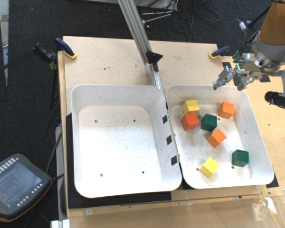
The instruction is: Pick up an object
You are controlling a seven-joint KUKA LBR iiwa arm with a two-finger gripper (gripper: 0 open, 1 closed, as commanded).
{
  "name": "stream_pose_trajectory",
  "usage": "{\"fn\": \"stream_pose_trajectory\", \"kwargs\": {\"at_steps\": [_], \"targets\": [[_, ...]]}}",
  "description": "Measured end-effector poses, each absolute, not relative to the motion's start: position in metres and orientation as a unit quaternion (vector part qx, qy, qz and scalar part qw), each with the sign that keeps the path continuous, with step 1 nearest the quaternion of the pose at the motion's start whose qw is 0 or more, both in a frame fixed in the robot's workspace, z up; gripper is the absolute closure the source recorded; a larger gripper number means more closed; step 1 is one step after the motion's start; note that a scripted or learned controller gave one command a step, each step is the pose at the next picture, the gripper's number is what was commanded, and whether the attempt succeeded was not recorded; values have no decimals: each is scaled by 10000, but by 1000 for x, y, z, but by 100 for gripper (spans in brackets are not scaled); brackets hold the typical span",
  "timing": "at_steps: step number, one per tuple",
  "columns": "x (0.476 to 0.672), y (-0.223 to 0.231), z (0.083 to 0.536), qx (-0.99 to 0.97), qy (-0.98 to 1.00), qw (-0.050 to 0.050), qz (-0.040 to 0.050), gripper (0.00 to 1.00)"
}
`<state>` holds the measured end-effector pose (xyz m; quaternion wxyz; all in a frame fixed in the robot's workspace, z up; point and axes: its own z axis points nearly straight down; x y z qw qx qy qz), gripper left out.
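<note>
Seven small wooden cubes lie loose in my right-hand bin [256, 141], none stacked. A yellow cube [191, 106] sits at the far end, touching a red cube [190, 121], with a dark green cube [209, 122] just beside that. An orange cube [226, 109] lies near the far wall, another orange cube [217, 137] mid-bin. Nearer the front lie a second yellow cube [209, 167] and a second green cube [240, 158].

Grey arm [270, 49], orange band, seemingly metallic gripper [232, 80].
</note>
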<state>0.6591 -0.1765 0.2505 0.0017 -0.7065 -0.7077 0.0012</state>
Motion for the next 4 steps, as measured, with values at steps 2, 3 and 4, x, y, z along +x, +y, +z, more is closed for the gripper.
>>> {"fn": "stream_pose_trajectory", "kwargs": {"at_steps": [2,3,4], "targets": [[665,-171,191,-7058,-7084,22,18,0],[660,-161,135,-7061,-7081,20,16,0],[666,-162,119,-7059,-7082,-75,-47,0]]}}
